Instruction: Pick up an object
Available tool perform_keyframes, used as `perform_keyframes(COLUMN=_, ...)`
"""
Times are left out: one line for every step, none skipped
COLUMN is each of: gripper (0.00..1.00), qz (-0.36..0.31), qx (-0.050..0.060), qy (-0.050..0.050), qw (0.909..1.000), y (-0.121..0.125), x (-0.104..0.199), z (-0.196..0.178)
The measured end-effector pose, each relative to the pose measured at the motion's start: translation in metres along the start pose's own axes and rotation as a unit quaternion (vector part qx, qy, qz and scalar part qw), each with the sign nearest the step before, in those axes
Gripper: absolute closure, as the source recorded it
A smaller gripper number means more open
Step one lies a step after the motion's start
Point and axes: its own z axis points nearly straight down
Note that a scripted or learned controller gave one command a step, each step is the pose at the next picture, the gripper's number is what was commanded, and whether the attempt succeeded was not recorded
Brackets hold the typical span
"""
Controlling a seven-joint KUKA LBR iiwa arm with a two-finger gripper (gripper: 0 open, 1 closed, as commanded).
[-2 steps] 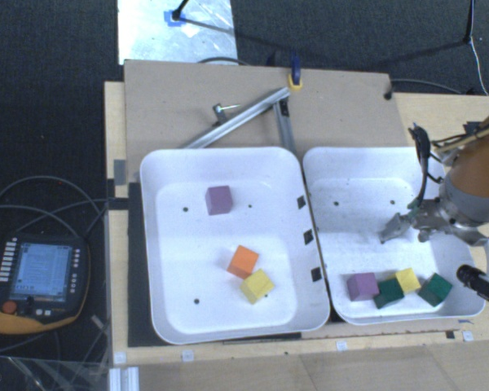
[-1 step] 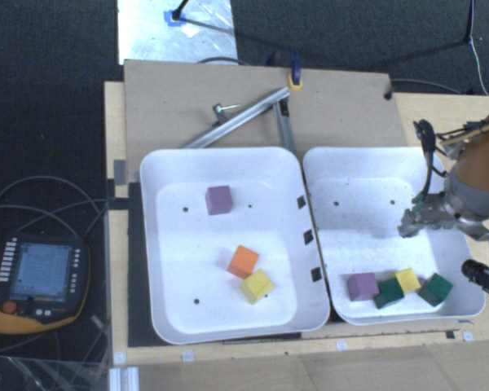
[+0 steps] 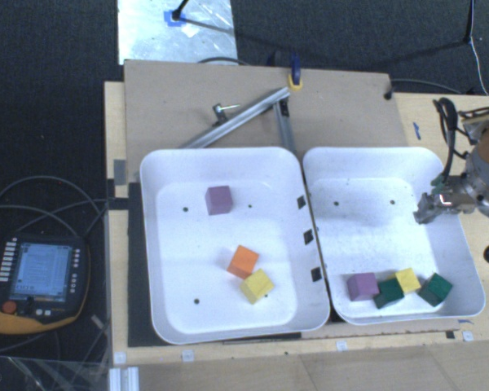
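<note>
Green cube [image 3: 435, 288] lies near, below the hand [image 3: 428, 211], whose grip state I cannot tell.

Single fixed camera: sitting high above the bench [image 3: 367, 96], looking down at a slant, taking in both white bins side by side, left bin [image 3: 163, 169] and right bin [image 3: 464, 300]. Dark floor showing along the far and left sides; arm [image 3: 485, 177] entering from the right.
</note>
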Motion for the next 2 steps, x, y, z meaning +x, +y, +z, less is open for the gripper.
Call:
perform_keyframes(gripper=1.00, qz=-0.001, qx=0.000, qy=0.000, qw=1.0000, y=0.008, x=0.004, z=-0.062)
perform_keyframes(gripper=1.00, qz=0.000, qx=0.001, qy=0.000, qw=1.0000, y=0.010, x=0.004, z=-0.101)
